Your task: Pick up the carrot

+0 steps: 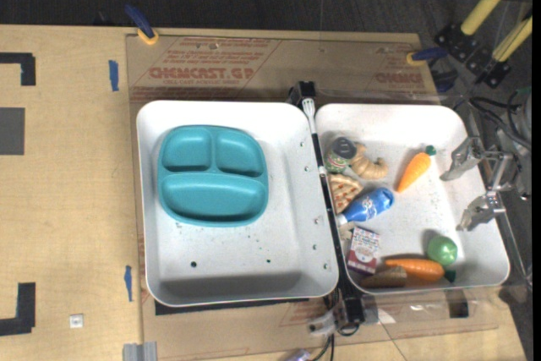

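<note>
- Carrot (414, 170): a short orange one with a green tip lies tilted in the far right part of the right bin (486, 270), well apart from anything gripping it. A second, longer carrot (414, 269) lies flat along the near wall of the same bin, just beside a green ball (442, 249). Which one the task means I cannot tell.
- Gripper (478, 186): metal fingers show at the right rim of the right bin, spread apart with nothing between them; they sit to the right of the short carrot, near it but not touching.
- Progress: judging from this, the pick-up is not yet done. Both carrots rest on the bin floor. Left to do: line up over a carrot, descend, close and lift.
- Other contents of the right bin: a blue packet (370, 205), a small red-and-white carton (364, 248), a round tin (341, 150), and tan pieces of toy food (365, 165) clustered along the left wall.
- Left bin (228, 279): holds a teal divided plate (213, 175) with three compartments.
- Writing: red print on the cardboard sheet (203, 68) beyond the bins reads roughly "CHEMCAST GP"; the smaller lines above it are too blurred to read. The carton's label is also too small to make out.
</note>
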Robot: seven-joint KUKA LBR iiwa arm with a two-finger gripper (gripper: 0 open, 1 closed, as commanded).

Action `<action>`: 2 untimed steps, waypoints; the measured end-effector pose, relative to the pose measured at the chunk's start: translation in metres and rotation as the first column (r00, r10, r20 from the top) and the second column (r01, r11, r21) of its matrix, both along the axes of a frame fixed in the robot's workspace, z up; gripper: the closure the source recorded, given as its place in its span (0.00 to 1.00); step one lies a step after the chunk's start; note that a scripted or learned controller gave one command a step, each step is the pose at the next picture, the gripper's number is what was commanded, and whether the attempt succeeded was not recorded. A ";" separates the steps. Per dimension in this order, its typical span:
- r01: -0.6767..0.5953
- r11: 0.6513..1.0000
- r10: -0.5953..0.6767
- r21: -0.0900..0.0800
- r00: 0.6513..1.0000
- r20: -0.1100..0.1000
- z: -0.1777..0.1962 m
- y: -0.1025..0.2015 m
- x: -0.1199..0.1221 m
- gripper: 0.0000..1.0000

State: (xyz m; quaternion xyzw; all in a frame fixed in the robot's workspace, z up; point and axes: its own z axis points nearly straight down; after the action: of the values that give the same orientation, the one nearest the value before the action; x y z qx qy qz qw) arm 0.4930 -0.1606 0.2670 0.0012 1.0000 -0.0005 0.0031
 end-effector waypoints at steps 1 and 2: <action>-0.212 0.977 0.212 -0.008 0.977 0.010 -0.167 -0.037 -0.008 0.00; -0.159 0.987 0.159 -0.004 0.987 0.007 -0.178 -0.053 0.073 0.00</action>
State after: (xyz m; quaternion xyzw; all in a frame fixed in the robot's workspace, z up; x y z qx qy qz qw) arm 0.5657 -0.2138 0.0893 -0.0787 0.9969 -0.0017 0.0070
